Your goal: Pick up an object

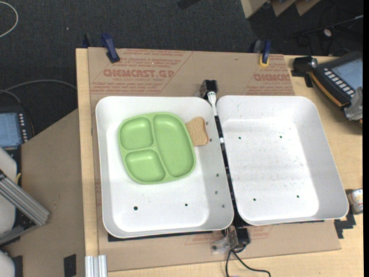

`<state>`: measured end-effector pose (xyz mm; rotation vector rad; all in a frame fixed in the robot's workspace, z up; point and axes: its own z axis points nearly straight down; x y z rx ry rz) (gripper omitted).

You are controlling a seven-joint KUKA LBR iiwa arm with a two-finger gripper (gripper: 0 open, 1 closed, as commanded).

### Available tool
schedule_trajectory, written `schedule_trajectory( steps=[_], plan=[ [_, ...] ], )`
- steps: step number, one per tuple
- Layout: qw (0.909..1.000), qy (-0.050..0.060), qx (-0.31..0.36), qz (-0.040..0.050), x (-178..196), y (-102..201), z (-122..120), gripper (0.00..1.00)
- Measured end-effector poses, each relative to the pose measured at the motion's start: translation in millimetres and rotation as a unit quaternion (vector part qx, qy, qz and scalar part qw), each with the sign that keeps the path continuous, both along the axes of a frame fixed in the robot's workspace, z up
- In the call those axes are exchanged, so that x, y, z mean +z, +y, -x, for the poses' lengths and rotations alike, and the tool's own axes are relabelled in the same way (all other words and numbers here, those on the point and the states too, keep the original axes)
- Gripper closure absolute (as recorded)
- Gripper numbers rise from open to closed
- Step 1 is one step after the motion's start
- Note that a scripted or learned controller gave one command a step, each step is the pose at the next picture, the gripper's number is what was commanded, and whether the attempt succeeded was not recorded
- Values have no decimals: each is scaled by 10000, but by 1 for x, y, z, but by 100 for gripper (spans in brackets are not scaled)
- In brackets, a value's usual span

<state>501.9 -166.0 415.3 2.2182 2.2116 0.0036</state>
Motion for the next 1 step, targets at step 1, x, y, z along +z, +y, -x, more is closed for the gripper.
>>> schedule_trajectory(
  steps=[1],
  plan=[
    [10000, 81, 25, -39, -71, 32, 23, 100]
  ],
)
